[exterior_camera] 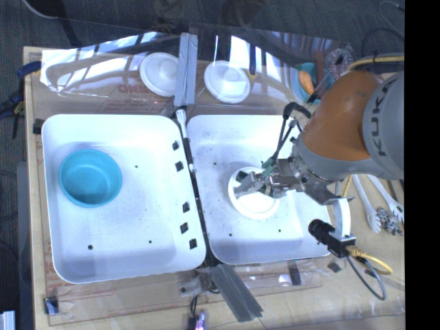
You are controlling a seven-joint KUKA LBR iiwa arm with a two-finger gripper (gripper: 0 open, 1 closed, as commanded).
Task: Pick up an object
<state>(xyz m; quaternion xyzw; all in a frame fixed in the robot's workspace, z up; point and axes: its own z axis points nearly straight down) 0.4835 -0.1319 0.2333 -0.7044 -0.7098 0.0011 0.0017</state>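
The gripper is hovering directly over a white bowl in the right bin, its grip impossible to tell, a blue bowl sitting well to its left

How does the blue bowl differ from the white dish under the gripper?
The blue bowl is blue and deep; the white dish is white and shallow. The bowl sits in the left bin, clear of the arm; the dish lies in the right bin, under the gripper. Both are round.
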